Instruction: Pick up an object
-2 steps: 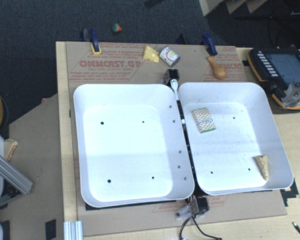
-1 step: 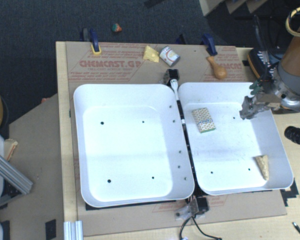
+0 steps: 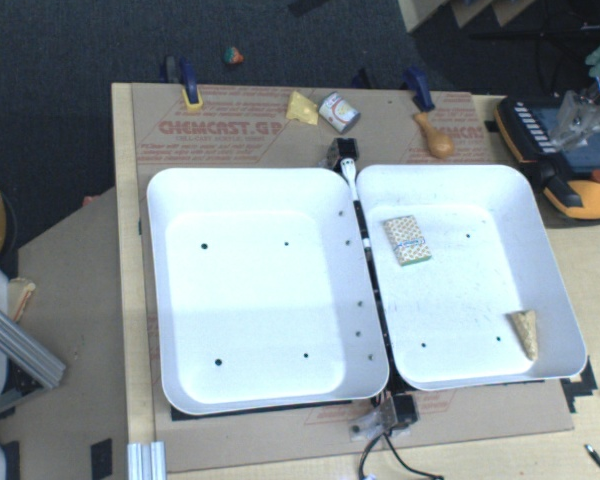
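Observation:
Two objects lie in the right bin (image 3: 540, 268). A small patterned rectangular block (image 3: 407, 239), white with green and tan dots, rests flat in the bin's upper left part. A tan wedge-shaped piece (image 3: 525, 332) sits near the bin's lower right corner, close to the wall. The left bin (image 3: 165, 268) shows bare white floor with a few black dots.
Beyond the bins, on the brown board, lie a yellow wedge (image 3: 301, 109), a small white and grey box (image 3: 339, 112) and a tan wooden pear-shaped piece (image 3: 435, 136). Blue clamps (image 3: 189, 80) hold the board's far edge. Equipment (image 3: 565, 148) stands at the right.

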You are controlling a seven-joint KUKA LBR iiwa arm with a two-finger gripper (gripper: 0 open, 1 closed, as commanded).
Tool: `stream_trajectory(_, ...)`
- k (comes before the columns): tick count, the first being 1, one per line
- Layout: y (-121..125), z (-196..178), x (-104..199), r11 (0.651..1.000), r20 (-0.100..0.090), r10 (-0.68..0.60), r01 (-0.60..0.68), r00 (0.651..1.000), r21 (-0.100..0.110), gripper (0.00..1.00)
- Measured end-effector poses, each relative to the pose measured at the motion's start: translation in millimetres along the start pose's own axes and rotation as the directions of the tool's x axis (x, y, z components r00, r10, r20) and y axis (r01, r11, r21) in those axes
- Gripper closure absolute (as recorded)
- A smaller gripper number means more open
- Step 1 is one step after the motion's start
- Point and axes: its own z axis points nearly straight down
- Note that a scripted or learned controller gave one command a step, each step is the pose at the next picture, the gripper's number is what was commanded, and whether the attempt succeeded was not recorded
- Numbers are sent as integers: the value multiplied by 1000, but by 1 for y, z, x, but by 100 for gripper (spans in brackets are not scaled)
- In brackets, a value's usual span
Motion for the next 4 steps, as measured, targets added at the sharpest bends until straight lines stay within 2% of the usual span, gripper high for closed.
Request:
stream_trajectory(1,-61,-122,39,1000,-5,-3,3,1000,7,100)
stream_trajectory(2,-19,71,56,999,-9,1,-1,1000,39,100)
stream_trajectory(3,-44,-125,86,1000,-5,-2,2,1000,0,100)
stream_trajectory(4,-98,38,114,999,-8,2,-1,1000,42,100)
